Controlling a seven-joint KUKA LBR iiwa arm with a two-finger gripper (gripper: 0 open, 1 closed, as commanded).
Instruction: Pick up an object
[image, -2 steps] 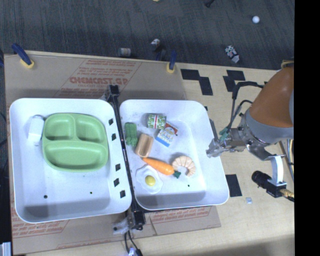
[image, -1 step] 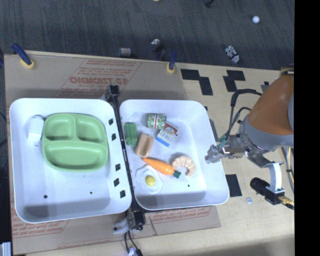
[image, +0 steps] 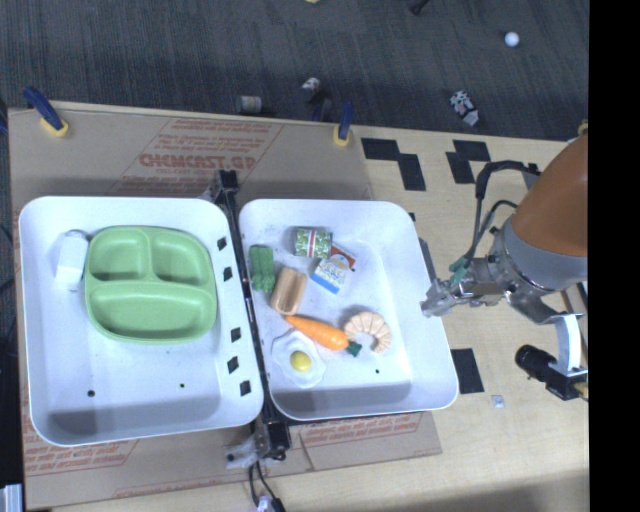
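The right bin (image: 425, 330) holds several toy foods: a green pickle (image: 262, 267), a small can (image: 312, 241), a blue and white carton (image: 330, 272), a bread piece (image: 288, 290), an orange carrot (image: 320, 332), a pink shrimp (image: 368, 331) and a fried egg (image: 299, 361). My gripper (image: 440, 298) hangs just outside the bin's right rim, to the right of the shrimp, with nothing visibly between its fingers.
The left bin (image: 40, 400) holds a green divided tray (image: 150, 283) and a small white object (image: 70, 258) at its left wall. Black clips line the seam between the bins. Black tape marks lie on the bench to the right.
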